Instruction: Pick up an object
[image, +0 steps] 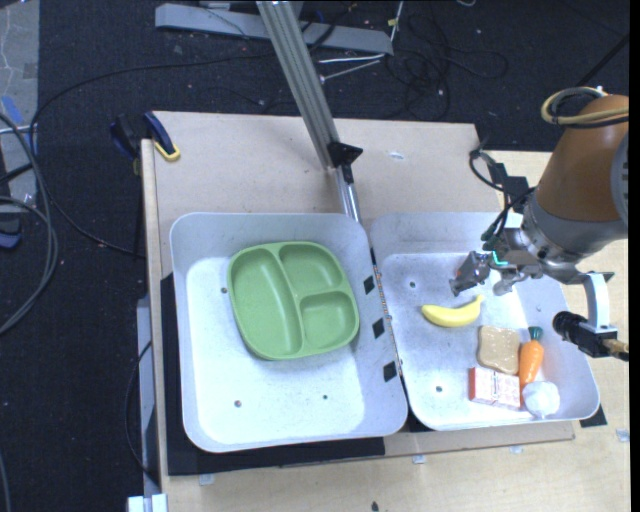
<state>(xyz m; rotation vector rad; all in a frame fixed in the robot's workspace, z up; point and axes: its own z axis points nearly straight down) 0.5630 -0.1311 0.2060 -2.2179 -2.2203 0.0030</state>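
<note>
Overhead, the grey arm with its orange band (585, 160) reaches in from the right, its upper part cut off by the frame edge, and its claw (483, 278) hangs over the right bin (420, 400) just above the banana (452, 314). Two dark fingers stand apart with nothing seen between them, though the wrist's bulk and cabling make the tips hard to read. The banana lies on the bin floor just below and slightly left of the claw, and whether they touch cannot be told. Beyond the banana, away from the left bin, sit a slice of toast (498, 350), a toy carrot (531, 361), a pink-and-white packet (495, 388) and a small white object (543, 400) too blurred to identify. Left of the banana, the left bin (200, 400) holds a green divided plate (294, 300). Both bins rest on the wooden surface (250, 160).
</note>
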